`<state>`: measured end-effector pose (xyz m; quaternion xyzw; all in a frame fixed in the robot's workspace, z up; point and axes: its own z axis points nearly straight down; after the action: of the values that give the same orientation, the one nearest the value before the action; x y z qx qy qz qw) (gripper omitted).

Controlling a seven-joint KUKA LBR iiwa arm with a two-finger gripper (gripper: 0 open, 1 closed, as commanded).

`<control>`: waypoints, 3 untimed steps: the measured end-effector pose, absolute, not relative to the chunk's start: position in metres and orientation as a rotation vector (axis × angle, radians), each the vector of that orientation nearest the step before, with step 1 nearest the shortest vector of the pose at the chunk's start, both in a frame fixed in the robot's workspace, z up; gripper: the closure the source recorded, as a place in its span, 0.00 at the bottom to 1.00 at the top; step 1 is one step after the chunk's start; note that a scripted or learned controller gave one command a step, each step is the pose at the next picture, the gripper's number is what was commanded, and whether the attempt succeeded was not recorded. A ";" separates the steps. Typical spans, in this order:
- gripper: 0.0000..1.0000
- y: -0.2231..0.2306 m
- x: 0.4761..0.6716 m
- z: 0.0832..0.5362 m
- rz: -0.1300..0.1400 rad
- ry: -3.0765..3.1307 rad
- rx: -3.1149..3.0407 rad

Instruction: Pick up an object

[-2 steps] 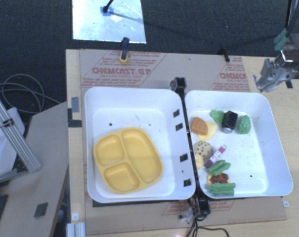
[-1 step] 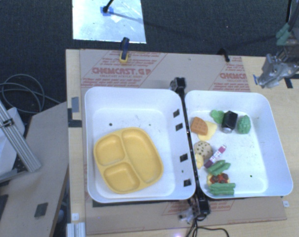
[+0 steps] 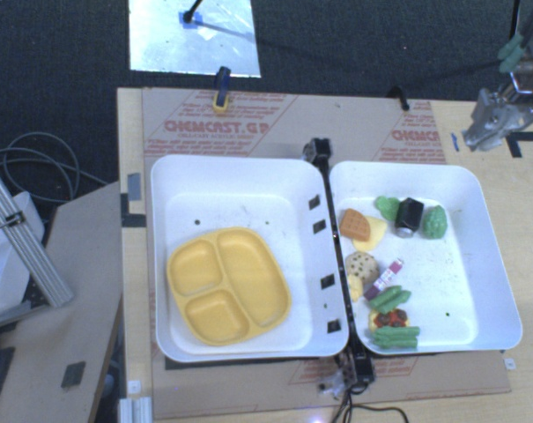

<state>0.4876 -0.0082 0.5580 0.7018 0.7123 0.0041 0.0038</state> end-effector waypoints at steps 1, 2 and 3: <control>1.00 -0.008 0.488 0.569 0.017 2.236 2.193; 1.00 -0.009 0.488 0.581 0.021 2.238 2.187; 1.00 -0.009 0.489 0.592 0.023 2.240 2.182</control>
<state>0.4886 -0.0090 0.5917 0.6977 0.7163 0.0075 0.0073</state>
